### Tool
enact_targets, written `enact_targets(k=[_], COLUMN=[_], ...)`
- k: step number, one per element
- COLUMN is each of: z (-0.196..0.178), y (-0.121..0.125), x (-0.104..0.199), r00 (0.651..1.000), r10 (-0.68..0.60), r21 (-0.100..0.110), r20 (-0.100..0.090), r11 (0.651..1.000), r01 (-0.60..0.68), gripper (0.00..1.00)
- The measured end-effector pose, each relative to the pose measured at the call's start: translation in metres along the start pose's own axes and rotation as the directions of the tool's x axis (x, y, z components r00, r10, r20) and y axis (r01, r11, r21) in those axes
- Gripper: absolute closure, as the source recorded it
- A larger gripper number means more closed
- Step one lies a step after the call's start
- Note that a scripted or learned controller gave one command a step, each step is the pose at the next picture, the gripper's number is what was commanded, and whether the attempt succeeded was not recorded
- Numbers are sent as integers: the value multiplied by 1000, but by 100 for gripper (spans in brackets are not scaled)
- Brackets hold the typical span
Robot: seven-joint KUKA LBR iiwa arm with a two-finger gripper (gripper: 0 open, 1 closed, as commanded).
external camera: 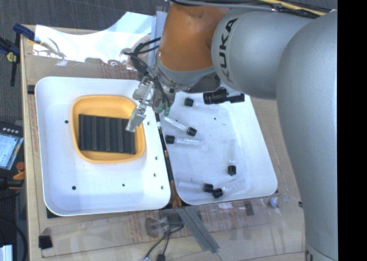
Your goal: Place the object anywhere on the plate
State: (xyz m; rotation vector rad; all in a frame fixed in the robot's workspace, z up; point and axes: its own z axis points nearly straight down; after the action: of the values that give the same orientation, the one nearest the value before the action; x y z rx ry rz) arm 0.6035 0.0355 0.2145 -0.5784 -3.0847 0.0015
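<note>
Though the plate carries no tube: task looks undone
Plate (109, 108): yellow, dark ribbed centre, in left bin (51, 139) on the surface
End effector (139, 110): over the plate's right edge; opening and any hold, cannot tell
Tubes (179, 128): clear, black-capped, scattered in right bin (258, 139)

You see two bins of smooth white plastic, the left bin (57, 191) matt, the right bin (258, 162) scuffed. The yellow plate (86, 108) looks like glossy plastic, with a dark ribbed inset (106, 133). The clear tubes (180, 125) look like transparent plastic with black caps. The arm (275, 53) has smooth satin grey shells and a glossy orange band (186, 33).
</note>
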Motion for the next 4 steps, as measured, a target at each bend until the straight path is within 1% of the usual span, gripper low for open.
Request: enact_targets(k=[1, 4], z=[4, 4], y=[-20, -20], x=[-21, -21], r00=[998, 999], r10=[-54, -54], r21=[-2, -2], r20=[6, 6], r11=[999, 999], r01=[54, 54], gripper=[0, 0])
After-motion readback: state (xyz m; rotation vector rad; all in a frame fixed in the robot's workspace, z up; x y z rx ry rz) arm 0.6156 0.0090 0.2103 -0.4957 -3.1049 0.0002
